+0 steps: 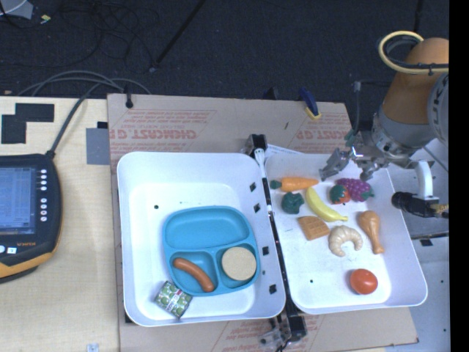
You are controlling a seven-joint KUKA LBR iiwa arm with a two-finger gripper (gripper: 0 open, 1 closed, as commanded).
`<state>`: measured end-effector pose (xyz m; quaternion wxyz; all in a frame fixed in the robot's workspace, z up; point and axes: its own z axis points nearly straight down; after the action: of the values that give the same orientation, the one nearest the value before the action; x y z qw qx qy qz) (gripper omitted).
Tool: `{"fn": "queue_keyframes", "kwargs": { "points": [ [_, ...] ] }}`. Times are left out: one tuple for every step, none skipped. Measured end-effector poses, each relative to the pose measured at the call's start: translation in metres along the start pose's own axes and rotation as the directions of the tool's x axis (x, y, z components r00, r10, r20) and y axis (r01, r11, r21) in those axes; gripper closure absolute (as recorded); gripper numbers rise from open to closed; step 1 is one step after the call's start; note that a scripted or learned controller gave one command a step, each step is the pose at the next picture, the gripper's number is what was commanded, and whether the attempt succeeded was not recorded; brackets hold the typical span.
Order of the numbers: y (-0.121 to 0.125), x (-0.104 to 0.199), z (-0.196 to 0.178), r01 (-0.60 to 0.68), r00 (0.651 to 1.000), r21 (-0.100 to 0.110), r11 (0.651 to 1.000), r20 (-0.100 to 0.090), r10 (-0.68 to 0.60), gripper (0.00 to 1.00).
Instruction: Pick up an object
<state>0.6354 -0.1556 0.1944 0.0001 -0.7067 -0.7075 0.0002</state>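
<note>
Nearest the camera, a tomato (363, 281) is lying in the right bin (410, 288), with a croissant (344, 239), drumstick (371, 229), bread (314, 228), banana (323, 204) and grapes (352, 190) sitting beyond it, all untouched. Farther back, the gripper (355, 164) is hovering just above the grapes, jaws spread open and gripping nothing. Judging by this, the descent, closing and lift are all remaining.
</note>
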Motion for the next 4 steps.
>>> {"fn": "queue_keyframes", "kwargs": {
  "points": [
    [0.000,0.000,-0.010,0.001,1.000,0.001,1.000,-0.001,-0.001,1.00],
    [0.007,-0.060,0.079,-0.003,1.000,0.006,1.000,0.001,0.003,1.00],
    [0.008,-0.059,0.064,-0.001,1.000,0.002,1.000,0.000,0.001,1.00],
    [-0.018,-0.034,0.094,-0.001,1.000,-0.006,1.000,0.004,0.001,1.00]
  ]
}}
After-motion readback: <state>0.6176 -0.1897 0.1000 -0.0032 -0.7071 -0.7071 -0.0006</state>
